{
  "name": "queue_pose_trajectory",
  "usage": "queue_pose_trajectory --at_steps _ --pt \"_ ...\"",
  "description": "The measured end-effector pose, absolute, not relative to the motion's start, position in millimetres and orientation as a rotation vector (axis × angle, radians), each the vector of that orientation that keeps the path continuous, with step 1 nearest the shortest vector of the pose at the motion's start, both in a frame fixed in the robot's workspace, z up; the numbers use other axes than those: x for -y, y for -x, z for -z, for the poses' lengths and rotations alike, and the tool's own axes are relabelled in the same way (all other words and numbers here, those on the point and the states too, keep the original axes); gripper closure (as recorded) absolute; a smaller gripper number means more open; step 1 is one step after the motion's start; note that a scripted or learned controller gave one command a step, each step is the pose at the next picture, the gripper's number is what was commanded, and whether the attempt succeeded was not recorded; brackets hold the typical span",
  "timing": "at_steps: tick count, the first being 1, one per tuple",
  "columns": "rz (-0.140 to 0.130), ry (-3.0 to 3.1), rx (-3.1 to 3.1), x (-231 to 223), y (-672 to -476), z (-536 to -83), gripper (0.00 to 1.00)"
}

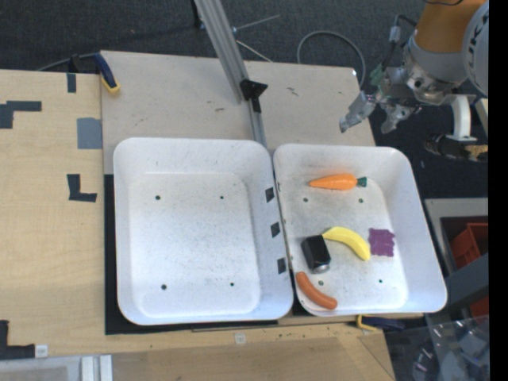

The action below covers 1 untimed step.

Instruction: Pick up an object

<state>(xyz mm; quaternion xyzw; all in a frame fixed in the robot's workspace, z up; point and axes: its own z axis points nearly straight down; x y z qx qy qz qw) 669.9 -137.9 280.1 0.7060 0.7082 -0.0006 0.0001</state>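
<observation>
The right bin holds an orange carrot near its far side. A yellow banana, a purple block and a black box lie in its middle. A red-orange sausage rests by the near rim. My gripper hangs high above the bin's far right corner, well apart from every object. Its two fingers stand spread with nothing between them.
The left bin lies beside the right one, with black clips along the shared edge. A slanted metal post rises behind the bins. Cables loop on the dark floor at the back.
</observation>
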Motion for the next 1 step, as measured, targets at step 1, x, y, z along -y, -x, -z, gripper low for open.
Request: queue_pose_trajectory --at_steps 1 --pt "0.003 -2.218 -2.224 138.1 -669.8 -280.1 0.0"
